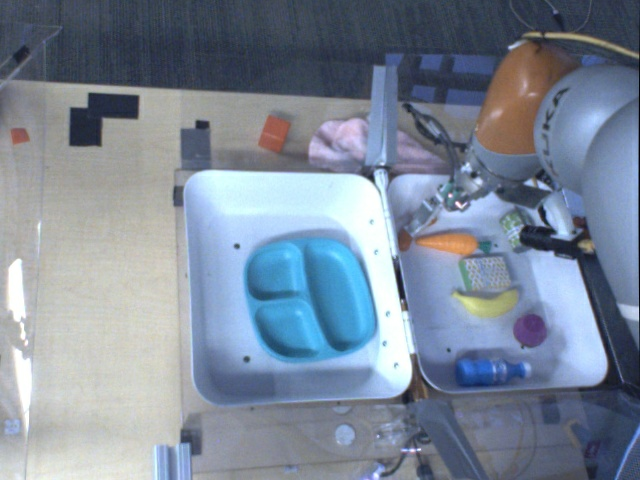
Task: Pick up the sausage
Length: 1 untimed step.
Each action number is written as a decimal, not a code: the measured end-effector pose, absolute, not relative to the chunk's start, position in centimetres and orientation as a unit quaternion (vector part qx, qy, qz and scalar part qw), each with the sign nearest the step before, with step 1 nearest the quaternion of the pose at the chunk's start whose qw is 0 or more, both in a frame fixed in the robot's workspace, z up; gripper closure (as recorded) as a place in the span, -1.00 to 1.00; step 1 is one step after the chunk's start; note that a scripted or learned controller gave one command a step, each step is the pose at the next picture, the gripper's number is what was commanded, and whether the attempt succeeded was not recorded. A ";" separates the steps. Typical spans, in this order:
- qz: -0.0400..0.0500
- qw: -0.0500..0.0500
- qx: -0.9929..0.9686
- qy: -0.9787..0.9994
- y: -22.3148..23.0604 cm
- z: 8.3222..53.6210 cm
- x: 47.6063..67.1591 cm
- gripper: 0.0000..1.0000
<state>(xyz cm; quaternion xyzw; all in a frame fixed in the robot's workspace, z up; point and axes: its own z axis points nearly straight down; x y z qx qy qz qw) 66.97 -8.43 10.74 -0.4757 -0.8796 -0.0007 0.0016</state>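
Tabletop (100, 298): pale wood, bare on the far left, so nothing out there mattered for this pick
Orange block (275, 133): sat behind the bins on the tabletop, well apart from the action
Pink cloth (340, 144): bunched up behind the left bin, against the upright post, out of the arm's way
Left bin (215, 368): carried just the blue divided plate (310, 298), lying flat in the middle; by my reading that was the drop side, not the side to pick from
Sausage (404, 238): here's the target, I think, a small reddish-brown stub tucked hard against the right bin's left wall, just beside the carrot's tip and partly hidden by the divider; too small to be sure of it
Right bin (590, 368): held all the loose clutter, which explained why the arm was working over this side
Carrot (447, 243): lay flat, pointing left, between the pincer and the rest of the pile
Pincer (455, 196): hovered low over the bin's back-left part, just behind the carrot, nothing seen in its grip; apart or together, I could not tell
Sponge (487, 271): lay just above the banana (487, 303)
Blue bottle (490, 371): on its side at the front wall
Risk: with the wall so close, a grab there looked tight
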 end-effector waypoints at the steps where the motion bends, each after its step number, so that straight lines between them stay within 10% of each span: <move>1: -0.003 0.015 -0.367 -0.930 -14.2 8.9 66.7 -1.00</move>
